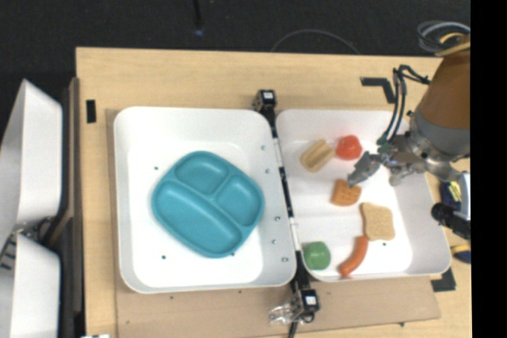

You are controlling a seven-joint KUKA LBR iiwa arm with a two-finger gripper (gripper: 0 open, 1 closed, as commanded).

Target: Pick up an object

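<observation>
The right bin holds several toy foods: a tan bread roll, a red tomato, an orange-brown cracker piece, a toast slice, a green round piece and an orange-red sausage. My gripper reaches in from the right and hangs just above and right of the cracker piece, below the tomato. Nothing shows between its fingers.
The left bin holds a teal divided plate. A black clamp sits at the top of the seam between the bins and another clamp at the bottom. Cables run above the wrist.
</observation>
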